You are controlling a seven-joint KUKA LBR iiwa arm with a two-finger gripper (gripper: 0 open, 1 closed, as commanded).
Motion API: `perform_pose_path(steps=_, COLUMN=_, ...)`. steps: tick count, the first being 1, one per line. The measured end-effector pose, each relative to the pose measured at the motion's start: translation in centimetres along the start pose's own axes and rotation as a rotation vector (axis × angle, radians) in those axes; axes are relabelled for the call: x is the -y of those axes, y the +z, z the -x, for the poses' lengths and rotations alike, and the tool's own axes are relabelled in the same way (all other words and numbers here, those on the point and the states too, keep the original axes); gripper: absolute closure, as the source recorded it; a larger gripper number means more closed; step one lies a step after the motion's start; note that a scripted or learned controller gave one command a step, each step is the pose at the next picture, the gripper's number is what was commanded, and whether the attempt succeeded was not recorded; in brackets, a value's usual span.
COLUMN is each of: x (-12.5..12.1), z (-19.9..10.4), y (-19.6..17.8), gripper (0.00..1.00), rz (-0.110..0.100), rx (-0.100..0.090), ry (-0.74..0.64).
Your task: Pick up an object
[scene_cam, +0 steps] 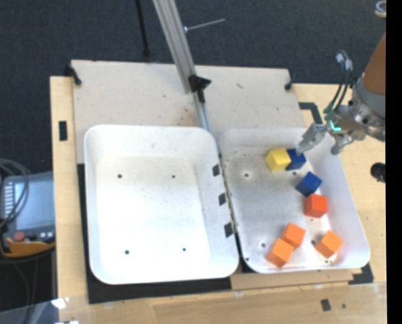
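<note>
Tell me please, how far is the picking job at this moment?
Done: the gripper has reached the right bin, at its far edge, close to the yellow cube and the blue cube beside it. In hand: nothing can be seen between its fingers. Left: grasp one object and lift it; all cubes, including the second blue one and the four orange ones, lie on the bin floor.

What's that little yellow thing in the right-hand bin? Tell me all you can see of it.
The yellow block is a small cube, plain and matte, lying slightly turned on the floor of the right bin near its far end. A blue block sits tight against its right side. The robot's hand is just beyond, up and right of it.
</note>
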State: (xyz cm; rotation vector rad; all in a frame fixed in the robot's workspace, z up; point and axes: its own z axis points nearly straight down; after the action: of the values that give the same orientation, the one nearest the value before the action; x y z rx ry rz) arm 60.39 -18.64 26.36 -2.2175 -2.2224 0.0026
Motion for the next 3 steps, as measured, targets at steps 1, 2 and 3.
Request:
perform_pose_path(steps=1, x=-0.1, z=0.0, y=-0.3, gripper=0.0, rz=0.004, rx=0.002, ry=-0.002)
perform_pose_path(steps=2, x=0.2, z=-0.1, y=6.0, gripper=0.0, rz=-0.002, rx=0.001, ry=0.002)
perform_pose_path(steps=3, x=0.5, z=0.4, y=10.3, gripper=0.0, rz=-0.001, rx=0.002, ry=0.004)
